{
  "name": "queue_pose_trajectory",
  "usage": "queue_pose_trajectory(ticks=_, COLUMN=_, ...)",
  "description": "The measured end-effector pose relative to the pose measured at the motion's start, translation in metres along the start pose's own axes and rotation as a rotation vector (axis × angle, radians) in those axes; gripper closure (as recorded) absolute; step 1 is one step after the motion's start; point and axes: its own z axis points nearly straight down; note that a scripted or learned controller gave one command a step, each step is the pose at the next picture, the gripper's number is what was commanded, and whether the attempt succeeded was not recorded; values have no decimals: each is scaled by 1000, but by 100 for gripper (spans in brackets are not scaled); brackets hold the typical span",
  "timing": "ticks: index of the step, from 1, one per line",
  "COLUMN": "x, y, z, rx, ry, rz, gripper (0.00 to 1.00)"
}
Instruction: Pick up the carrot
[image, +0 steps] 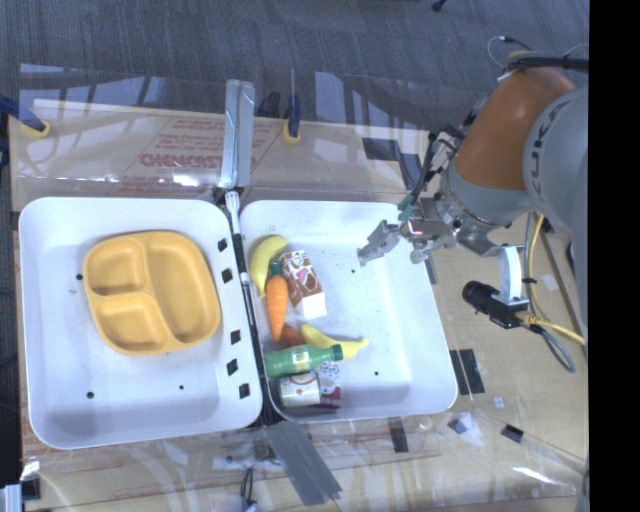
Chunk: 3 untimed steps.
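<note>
- Lying along the left wall of the right bin (425, 300), the carrot (276, 303) is pointing its narrow end toward the bin's near side and its broad orange top toward the far side.
- A banana (262, 258) is curving just beyond the carrot's top, touching or nearly touching it.
- A small carton (302, 283) with red and white print is sitting right beside the carrot on its right.
- A second yellow piece, a lemon-like fruit (335, 340), is lying just past the carrot's tip, with something red-orange tucked between them that is too hidden to name.
- A green bottle (303, 358) is lying on its side nearer the front, and a can (310, 390) with a red label is resting in the front left corner of that bin.
- The gripper (385, 243) is hanging over the bin's far right part, well apart from the carrot, with nothing between its fingers; how wide the fingers are standing cannot be told from this view.
- The arm (520, 140), grey with an orange band, is reaching in from the right.
- The left bin (40, 330) is holding a yellow divided plate (150, 290) with three compartments.
</note>
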Motion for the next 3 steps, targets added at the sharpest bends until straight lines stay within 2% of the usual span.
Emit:
queue_pose_trajectory(ticks=1, x=29, y=5, z=79, rx=0, ry=1, rz=-344, gripper=0)
queue_pose_trajectory(ticks=2, x=114, y=31, z=22, rx=-3, ry=-2, rz=-325, gripper=0)
queue_pose_trajectory(ticks=3, x=160, y=-62, z=51, rx=1, ry=-1, rz=-328, gripper=0)
